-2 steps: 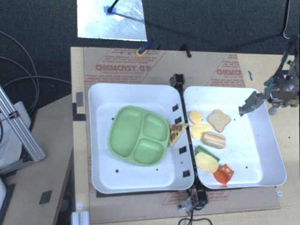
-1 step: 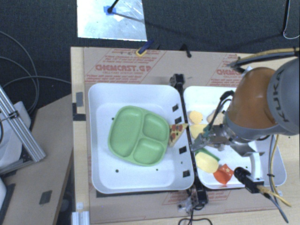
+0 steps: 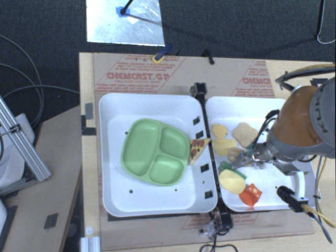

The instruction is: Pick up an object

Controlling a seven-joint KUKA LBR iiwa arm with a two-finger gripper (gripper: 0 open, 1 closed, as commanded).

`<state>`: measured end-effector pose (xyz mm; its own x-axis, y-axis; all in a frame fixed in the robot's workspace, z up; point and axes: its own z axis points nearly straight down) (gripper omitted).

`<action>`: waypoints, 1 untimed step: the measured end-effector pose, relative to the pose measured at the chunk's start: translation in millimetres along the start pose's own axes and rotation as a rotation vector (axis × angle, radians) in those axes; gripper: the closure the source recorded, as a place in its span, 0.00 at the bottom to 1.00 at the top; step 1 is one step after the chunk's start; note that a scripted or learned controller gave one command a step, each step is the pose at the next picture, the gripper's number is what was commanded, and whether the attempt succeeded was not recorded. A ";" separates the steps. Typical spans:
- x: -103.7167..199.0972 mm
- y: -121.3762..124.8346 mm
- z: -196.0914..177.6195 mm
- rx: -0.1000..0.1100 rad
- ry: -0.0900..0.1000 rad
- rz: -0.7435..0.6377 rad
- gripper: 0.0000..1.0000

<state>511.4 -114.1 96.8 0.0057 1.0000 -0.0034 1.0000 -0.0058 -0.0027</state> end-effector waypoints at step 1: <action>90.7 15.5 -93.2 -0.014 0.006 -0.019 0.00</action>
<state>527.7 -23.2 189.7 -0.0132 0.9999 0.0028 0.9999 0.0132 0.0109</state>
